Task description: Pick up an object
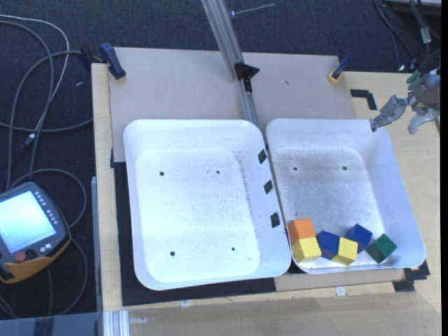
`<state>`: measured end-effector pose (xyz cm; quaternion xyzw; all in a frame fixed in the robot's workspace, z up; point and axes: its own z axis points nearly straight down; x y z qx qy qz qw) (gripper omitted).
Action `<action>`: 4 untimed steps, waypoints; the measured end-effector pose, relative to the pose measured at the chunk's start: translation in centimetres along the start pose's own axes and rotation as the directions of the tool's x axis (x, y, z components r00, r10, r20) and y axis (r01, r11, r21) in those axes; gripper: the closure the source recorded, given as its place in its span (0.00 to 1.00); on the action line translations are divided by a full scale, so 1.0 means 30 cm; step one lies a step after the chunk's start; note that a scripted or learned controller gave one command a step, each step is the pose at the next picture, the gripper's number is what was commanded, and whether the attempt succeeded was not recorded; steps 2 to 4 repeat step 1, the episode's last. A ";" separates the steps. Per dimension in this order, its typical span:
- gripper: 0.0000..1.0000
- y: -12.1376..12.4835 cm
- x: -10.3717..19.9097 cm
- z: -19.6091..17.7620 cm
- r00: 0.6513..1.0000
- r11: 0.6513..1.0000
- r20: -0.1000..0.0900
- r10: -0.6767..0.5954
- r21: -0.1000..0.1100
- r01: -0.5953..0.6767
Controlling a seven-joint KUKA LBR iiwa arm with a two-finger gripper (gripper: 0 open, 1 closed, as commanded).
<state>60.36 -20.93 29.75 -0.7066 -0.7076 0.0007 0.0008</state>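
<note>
Bench of pale board fills the frame's middle, lying on dark carpet and bearing two shallow white bins side by side. Left bin, toward 9 o'clock, shows a speckled floor with a few dark dots. Right bin, toward 3 o'clock, touches it along a seam marked by three small black tabs. An aluminium rail slants down from 12 o'clock and ends at the top of that seam. A handheld control pendant with a lit screen rests on the carpet at 9 o'clock, cables looping above it.

The gripper hangs at 3 o'clock, just beyond the right bin's upper right corner, its fingers spread apart with nothing between them, though the arm behind is cut off by the frame edge and hard to read.

Six small blocks cluster along the right bin's near wall at about 5 o'clock, well apart from the gripper. An orange block sits just above a yellow block; to their right a blue block, a second yellow block, another blue block and a green block sit in a loose row, neighbours touching or nearly so.
</note>
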 end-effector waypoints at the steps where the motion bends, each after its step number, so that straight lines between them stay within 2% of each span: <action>1: 0.00 -0.289 0.095 0.549 1.000 1.000 -0.005 0.002 0.009 -0.002; 4: 0.00 -0.289 0.095 0.549 1.000 1.000 -0.005 0.002 0.009 -0.002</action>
